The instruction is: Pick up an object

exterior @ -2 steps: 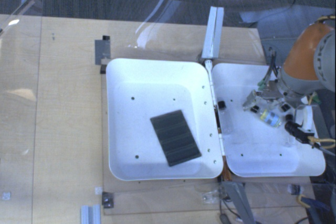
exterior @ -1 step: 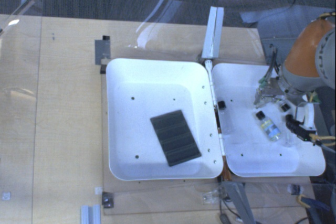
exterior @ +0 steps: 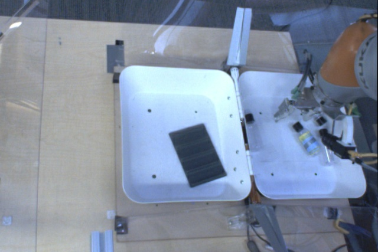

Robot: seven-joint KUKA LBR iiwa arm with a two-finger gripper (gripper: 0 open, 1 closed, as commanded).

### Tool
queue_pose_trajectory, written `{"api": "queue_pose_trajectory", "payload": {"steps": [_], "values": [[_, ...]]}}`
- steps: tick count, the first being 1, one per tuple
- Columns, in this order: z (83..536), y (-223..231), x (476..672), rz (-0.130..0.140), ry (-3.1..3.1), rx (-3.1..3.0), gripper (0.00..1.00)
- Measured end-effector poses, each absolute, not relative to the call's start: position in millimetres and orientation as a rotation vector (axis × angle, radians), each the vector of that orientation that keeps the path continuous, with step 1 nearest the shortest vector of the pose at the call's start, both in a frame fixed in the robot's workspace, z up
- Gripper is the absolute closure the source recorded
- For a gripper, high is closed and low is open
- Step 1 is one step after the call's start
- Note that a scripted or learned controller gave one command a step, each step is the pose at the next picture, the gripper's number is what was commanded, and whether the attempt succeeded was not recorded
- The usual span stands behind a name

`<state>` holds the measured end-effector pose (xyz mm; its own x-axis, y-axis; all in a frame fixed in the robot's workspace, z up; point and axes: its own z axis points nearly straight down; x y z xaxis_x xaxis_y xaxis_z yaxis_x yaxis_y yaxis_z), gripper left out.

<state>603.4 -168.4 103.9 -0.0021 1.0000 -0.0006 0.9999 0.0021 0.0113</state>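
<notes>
Two white bins side by side on wooden counter (exterior: 65, 144). Left bin (exterior: 136, 174) holds dark ribbed rectangular pad (exterior: 197, 154), lying flat, tilted, well apart from arm. Right bin (exterior: 266, 177) holds small bottle (exterior: 307, 143) just beside pincer (exterior: 307, 112); pincer grip state unclear.

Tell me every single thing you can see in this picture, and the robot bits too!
Bench: one, light wood, under everything.
Left bin: one, white, middle of bench.
Right bin: one, white, beside the left bin.
Flat ribbed pad: one, dark grey, lying tilted in the left bin.
Small bottle: one, clear with blue and yellow, in the right bin.
Metal bar: one, silver, behind where the bins meet.
Arm: one, grey with an orange band, over the right bin.
Gripper: one, dark, above the right bin near the bottle.
</notes>
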Motion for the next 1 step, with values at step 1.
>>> {"api": "queue_pose_trajectory", "payload": {"steps": [1], "values": [[89.1, -206.0, 559.7, 0.011, 2.326, 2.094, 0.0]]}}
